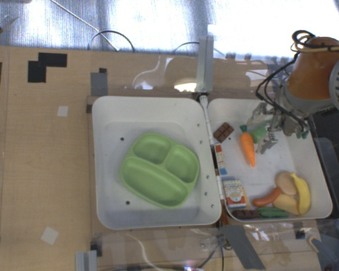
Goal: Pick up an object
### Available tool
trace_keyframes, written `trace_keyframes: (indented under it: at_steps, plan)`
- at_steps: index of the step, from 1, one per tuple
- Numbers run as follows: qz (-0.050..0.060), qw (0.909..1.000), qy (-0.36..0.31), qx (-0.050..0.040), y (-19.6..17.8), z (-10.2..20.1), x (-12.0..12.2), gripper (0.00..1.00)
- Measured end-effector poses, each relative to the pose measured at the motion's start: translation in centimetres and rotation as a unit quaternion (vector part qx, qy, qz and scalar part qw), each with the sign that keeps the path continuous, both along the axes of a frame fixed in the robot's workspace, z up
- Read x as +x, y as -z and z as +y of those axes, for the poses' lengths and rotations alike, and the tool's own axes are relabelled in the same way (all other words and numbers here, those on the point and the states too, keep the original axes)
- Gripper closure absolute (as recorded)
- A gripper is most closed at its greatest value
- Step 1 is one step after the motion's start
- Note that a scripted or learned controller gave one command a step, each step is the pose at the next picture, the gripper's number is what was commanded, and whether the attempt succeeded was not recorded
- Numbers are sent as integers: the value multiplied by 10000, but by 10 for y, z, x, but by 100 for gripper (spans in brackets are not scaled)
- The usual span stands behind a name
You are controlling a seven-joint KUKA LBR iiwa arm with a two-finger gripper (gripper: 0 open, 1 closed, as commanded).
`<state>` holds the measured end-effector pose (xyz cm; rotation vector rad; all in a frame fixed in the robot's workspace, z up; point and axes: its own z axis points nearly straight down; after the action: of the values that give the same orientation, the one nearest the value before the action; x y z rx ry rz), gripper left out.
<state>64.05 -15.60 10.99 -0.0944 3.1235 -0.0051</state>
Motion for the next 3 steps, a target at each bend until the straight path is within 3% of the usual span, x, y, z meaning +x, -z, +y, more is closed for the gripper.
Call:
trace_keyframes:
  at_steps: [1,2,3]
  plan:
    - [21,9988,494,16,21,56,-10,0]
    - [-55,9990,453,13,5,58,-5,100]
    - [-31,9991,424,13,-152,68,-14,100]
